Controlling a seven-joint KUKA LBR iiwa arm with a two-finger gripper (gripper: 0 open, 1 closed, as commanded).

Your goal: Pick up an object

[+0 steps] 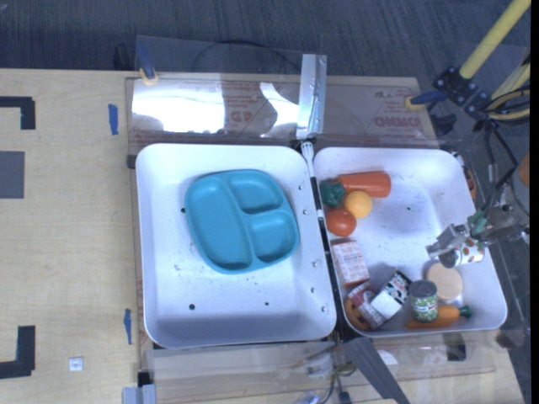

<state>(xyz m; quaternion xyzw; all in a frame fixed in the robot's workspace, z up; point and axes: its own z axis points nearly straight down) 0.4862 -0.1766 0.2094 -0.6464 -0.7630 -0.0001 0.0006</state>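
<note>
The right bin (421,167) holds several toy foods. An orange carrot (365,183) lies at its back left, with a green piece (333,194), a yellow lemon (360,204) and a red tomato (341,221) just in front of it. A printed packet (349,262), a small carton (391,292), a green-labelled jar (424,301) and a round beige piece (445,282) crowd the front. My gripper (457,243) hangs low over the bin's right side, just behind the beige piece. Nothing is clearly caught in it.
The left bin (160,225) carries a blue divided plate (242,220). A clear panel with a metal strip (312,95) stands behind both bins. Cables and a yellow pole (501,28) sit at the far right. Tan bench lies to the left.
</note>
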